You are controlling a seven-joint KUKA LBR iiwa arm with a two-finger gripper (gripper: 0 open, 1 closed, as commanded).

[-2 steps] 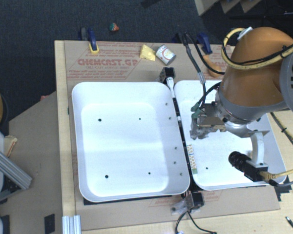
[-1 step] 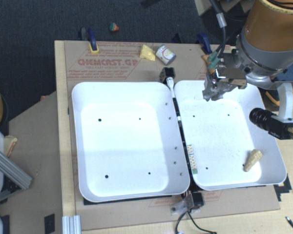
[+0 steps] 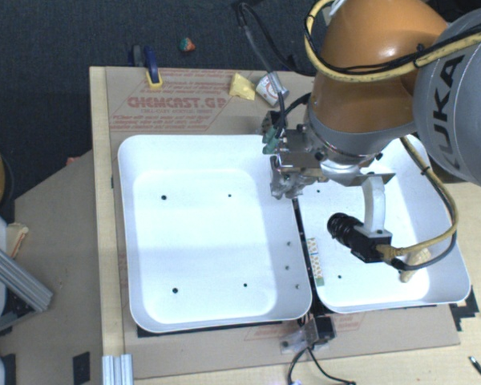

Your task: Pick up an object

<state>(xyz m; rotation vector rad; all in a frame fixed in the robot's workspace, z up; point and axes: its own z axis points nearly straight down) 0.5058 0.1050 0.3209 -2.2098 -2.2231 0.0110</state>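
Two bins on the desk [image 3: 104,215], and the pincer [image 3: 287,181] sits low over the ridge where the left bin [image 3: 200,247] meets the right bin [image 3: 361,289], toward their far end. Can't tell whether the pincer is apart or together, because the wrist housing blocks that from this angle. Can't place the object for sure either. The left bin's floor reads plain white with a few dark dots, and the arm [image 3: 369,62] covers much of the right bin. My guess is the object, if one is in reach, lies under the wrist near that ridge. Risks from here: (1) going down on the ridge itself, so the pincer lands on the two rims instead of a bin floor and jams or shoves a bin. (2) Closing on air if the program picked a spot with nothing there. (3) Anything small against a bin wall leaves no room on one side, so it gets pushed rather than gripped. A yellow scrap [image 3: 242,87] and a blue clamp [image 3: 152,69] lie on the desk behind the bins. Both are outside them, so they're probably not targets.
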